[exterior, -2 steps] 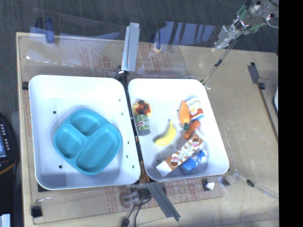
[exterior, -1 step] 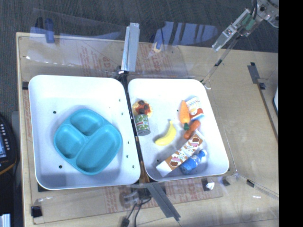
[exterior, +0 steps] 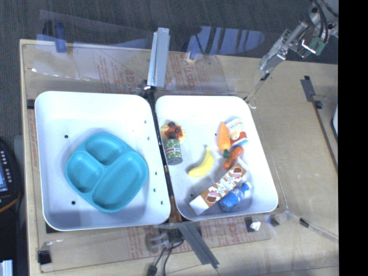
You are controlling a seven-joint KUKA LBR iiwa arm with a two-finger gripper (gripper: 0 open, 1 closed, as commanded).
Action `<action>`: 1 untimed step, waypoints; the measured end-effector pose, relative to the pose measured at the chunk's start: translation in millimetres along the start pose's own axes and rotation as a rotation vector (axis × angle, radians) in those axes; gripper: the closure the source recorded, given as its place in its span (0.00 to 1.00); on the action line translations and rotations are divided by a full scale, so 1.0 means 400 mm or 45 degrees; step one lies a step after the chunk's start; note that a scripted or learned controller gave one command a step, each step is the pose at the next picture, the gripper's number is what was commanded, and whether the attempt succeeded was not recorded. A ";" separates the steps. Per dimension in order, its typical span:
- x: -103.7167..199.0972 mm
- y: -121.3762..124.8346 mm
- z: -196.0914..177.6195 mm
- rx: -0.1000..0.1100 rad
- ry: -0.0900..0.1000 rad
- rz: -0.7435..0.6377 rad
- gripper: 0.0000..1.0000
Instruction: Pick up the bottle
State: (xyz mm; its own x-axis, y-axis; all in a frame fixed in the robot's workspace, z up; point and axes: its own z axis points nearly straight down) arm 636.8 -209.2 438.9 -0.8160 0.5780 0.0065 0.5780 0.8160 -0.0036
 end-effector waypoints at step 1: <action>0.070 -0.052 -0.001 -0.001 -0.002 -0.436 1.00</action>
State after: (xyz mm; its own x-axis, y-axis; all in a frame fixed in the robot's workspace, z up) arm 601.8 -209.9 439.7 -0.9626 0.2707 0.0057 0.2707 0.9627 -0.0006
